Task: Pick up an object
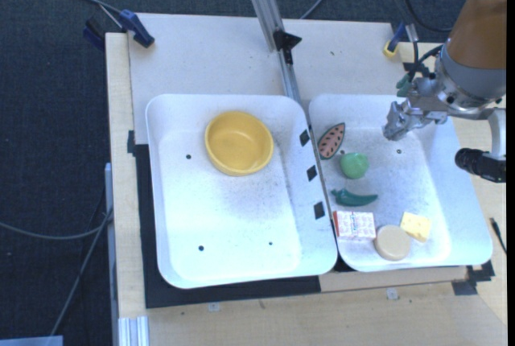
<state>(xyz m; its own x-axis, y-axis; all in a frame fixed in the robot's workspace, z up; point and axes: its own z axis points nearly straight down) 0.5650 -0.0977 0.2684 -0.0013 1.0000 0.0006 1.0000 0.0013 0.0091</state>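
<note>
Hanging over the right bin (pixel 451 175), the gripper (pixel 397 129) holds nothing I can see; I cannot tell its opening. It might miss the ball (pixel 354 166).

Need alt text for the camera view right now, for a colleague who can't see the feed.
The arm's end effector hangs over the back of the right bin, which holds a brown leaf-shaped piece, green ball, green pepper, red-and-white packet, tan disc and yellow wedge. The left bin holds a yellow bowl.
</note>
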